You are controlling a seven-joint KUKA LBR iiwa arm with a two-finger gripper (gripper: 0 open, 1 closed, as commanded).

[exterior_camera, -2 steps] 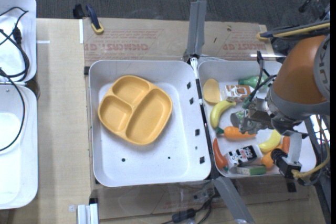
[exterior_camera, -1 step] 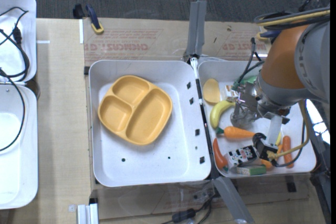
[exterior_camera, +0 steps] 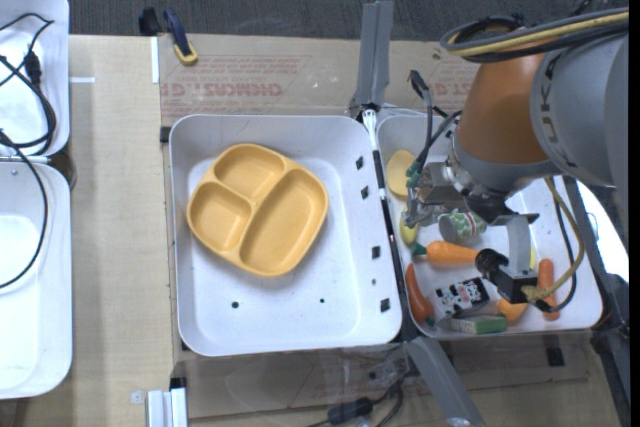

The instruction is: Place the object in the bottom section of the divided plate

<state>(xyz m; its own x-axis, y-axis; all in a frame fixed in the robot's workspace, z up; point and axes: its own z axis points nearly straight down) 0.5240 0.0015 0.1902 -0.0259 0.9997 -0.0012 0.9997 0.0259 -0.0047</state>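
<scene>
You are at the pick: the gripper (exterior_camera: 432, 205) hangs over the right bin (exterior_camera: 590, 310) among toy food (exterior_camera: 452, 253); finger state I cannot tell. The plate (exterior_camera: 258, 207) waits in the left bin (exterior_camera: 300, 315). Next, secure a grasp.

The grey arm (exterior_camera: 590, 105) reaches in over the counter's right edge, its orange band (exterior_camera: 505, 120) bulking just above the wrist. The wrist points steeply downward, toward the counter's right half. The gripper (exterior_camera: 440, 210) hangs low there, nearer the counter's front edge than its back, cables looping beside it.
</scene>
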